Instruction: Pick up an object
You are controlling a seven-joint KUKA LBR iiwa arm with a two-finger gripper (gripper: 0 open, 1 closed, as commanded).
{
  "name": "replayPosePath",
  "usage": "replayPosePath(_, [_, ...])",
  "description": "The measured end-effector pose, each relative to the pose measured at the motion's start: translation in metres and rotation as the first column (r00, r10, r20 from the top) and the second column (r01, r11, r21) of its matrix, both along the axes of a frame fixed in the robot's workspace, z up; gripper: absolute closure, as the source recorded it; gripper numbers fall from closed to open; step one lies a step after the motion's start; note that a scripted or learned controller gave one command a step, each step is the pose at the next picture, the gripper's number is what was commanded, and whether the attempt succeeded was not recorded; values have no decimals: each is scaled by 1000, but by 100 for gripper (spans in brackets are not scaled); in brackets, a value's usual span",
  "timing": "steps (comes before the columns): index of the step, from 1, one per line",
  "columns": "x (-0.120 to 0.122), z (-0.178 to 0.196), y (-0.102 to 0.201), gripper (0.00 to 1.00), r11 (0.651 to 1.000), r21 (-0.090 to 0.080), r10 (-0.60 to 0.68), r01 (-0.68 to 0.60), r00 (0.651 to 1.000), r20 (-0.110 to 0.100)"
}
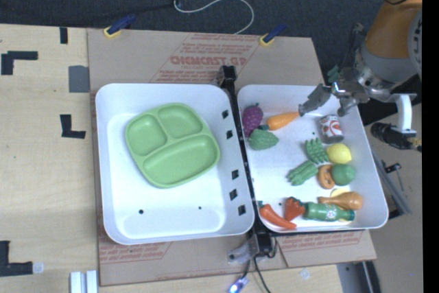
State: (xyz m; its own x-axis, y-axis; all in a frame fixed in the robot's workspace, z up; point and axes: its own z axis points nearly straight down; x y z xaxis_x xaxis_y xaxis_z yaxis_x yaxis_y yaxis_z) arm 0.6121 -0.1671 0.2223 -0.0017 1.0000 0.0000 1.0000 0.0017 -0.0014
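Camera view looks down on a wooden bench point(41, 168) with a sheet of cardboard point(199, 55) under two white bins side by side. Left bin point(116, 216) carries a green divided plate point(173, 144), lying toward its far left corner and tilted a little. Right bin point(374, 182) holds the toy food. Along its left wall sit a purple bunch of grapes point(252, 117) and, just below and touching it, a green leafy vegetable point(263, 140); an orange carrot point(282, 121) lies slantwise near the far edge, just right of the grapes. Toward the right wall are a small red-and-white can point(330, 127), a yellow lemon point(339, 153) under it, and a green round fruit point(343, 174) touching a small orange piece point(326, 177). Green bean pods point(307, 162) lie mid-bin. Along the near edge — left to right — rest a red pepper point(273, 216), a strawberry-like red piece point(293, 208), a green bottle point(330, 213) and an orange squash point(345, 200). Grey arm point(392, 38) with its orange band reaches over the far right corner, and the gripper point(329, 98) hangs there with its two fingers spread apart — nothing between them — above the carrot's tip and the can.
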Motion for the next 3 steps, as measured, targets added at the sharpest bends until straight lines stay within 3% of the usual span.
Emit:
replayPosePath(1, [-41, 99, 42, 0, 1000, 0, 3, -3, 1000, 7])
replayPosePath(2, [-101, 125, 105, 0, 1000, 3, 6, -6, 1000, 0])
replayPosePath(3, [-99, 132, 102, 100, 1000, 0, 3, -3, 1000, -1])
